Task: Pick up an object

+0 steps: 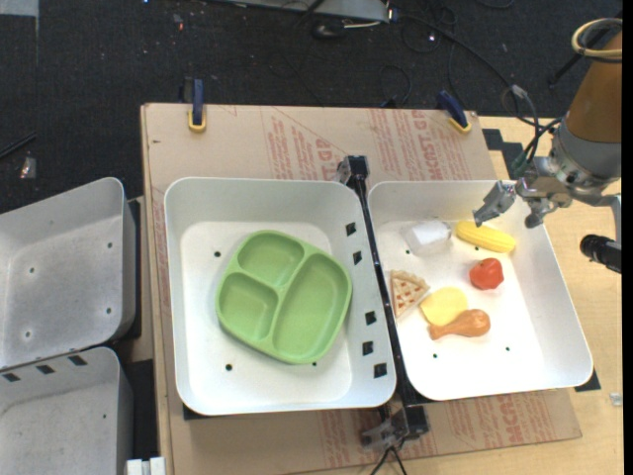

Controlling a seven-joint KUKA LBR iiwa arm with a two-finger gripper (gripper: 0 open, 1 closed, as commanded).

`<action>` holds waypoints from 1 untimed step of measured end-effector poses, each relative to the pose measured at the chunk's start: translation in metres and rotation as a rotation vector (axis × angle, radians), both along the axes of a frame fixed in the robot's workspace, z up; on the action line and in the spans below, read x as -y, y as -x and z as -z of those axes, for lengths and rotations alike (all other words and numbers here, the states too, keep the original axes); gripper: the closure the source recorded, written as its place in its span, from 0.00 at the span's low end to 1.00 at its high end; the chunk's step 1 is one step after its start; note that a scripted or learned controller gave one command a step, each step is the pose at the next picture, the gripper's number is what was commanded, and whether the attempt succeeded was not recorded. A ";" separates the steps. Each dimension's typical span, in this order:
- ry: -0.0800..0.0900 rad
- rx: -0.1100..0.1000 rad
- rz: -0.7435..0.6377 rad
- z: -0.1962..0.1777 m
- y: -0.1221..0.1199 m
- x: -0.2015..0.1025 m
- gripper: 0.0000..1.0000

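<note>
cardboard-topped bench holds two bins, and in the right bin [554, 295] the gripper [514, 209], fingers spread, hovers over the yellow corn [485, 237], likely light, rigid, slippery; grasp mid-length.

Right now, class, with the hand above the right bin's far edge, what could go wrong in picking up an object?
1. The hand hangs open by the bin wall; descending, it might strike it.
2. The yellow corn cob is rounded and may roll away.
3. The waffle piece, yellow piece and drumstick lie close together, so a finger might nudge neighbours.
</note>
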State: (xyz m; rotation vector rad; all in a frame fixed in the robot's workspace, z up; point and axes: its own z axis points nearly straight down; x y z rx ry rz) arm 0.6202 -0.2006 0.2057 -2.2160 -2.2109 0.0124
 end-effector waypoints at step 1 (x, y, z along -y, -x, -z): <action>0.003 0.014 -0.003 -0.009 -0.003 -0.001 0.00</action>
